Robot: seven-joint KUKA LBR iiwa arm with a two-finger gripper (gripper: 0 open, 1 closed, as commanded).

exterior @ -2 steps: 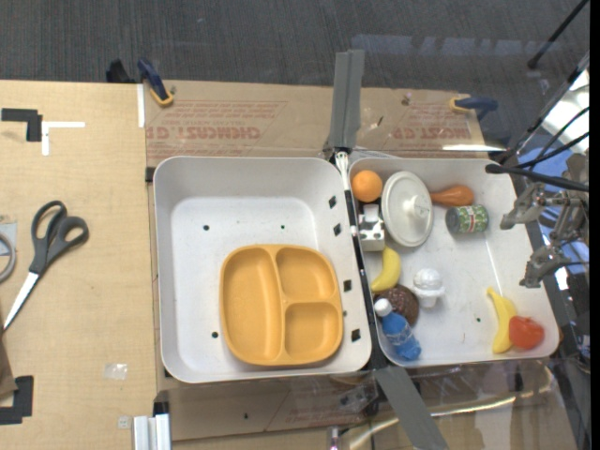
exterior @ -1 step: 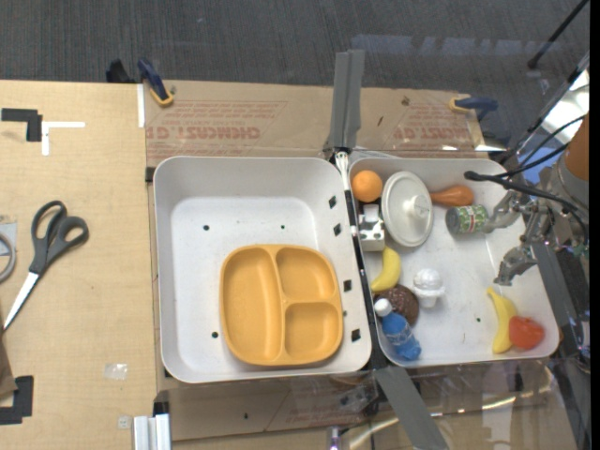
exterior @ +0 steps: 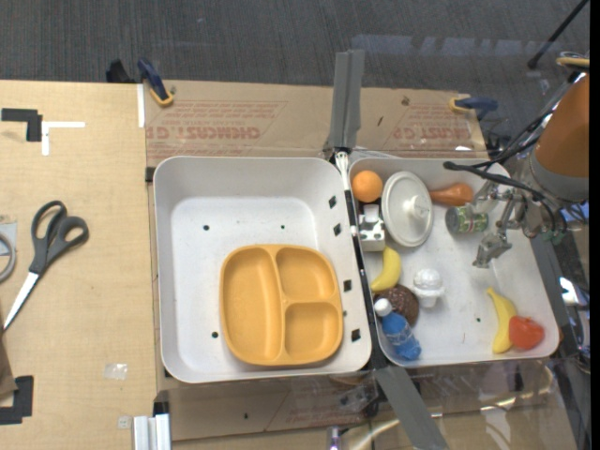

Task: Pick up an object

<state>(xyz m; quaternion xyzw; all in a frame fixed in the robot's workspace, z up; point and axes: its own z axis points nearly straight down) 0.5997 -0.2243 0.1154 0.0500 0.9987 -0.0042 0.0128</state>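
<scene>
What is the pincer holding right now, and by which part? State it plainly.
Nothing shows between the pincer's fingers. It hovers in the right bin, beside a small green can, over bare bin floor.

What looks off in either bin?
Nothing spilled or broken. The right bin is crowded: blue bottle lying on its side, white pot lid against the orange. The left bin holds a yellow divided tray, flat.
</scene>
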